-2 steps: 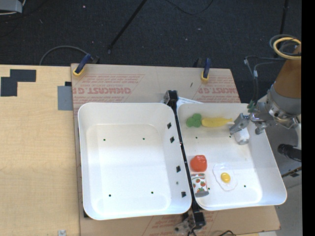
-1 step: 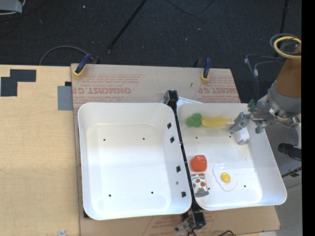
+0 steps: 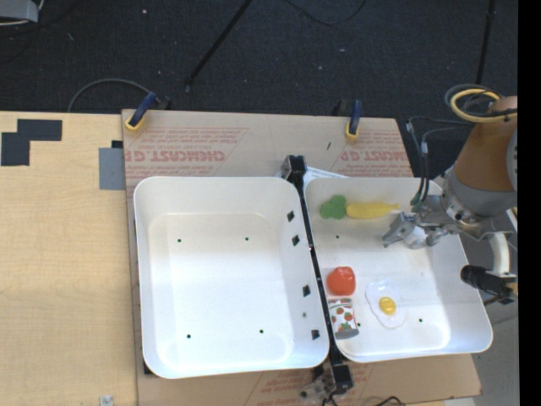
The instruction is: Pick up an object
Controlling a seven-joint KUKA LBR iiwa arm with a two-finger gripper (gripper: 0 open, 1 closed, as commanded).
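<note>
"CHEMCAST GP", inverted, on board (image 3: pixel 194 146)

We see the wooden bench (image 3: pixel 59 252) carrying a cardboard sheet (image 3: pixel 254 146). On that sheet, the left bin (image 3: pixel 220 193) and the right bin (image 3: pixel 456 332) sit side by side, touching.

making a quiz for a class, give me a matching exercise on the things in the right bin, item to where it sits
Items:
1. corn toy
2. red-capped bottle
3. fried egg toy
4. tool

Places:
A. left edge of the right bin, beside the divider
B. far end of the bin, green tip pointing left
C. right part of the bin, just right of the yellow toy
D. near part of the bin, right of the bottle

Pairs: 1-B, 2-A, 3-D, 4-C
</note>
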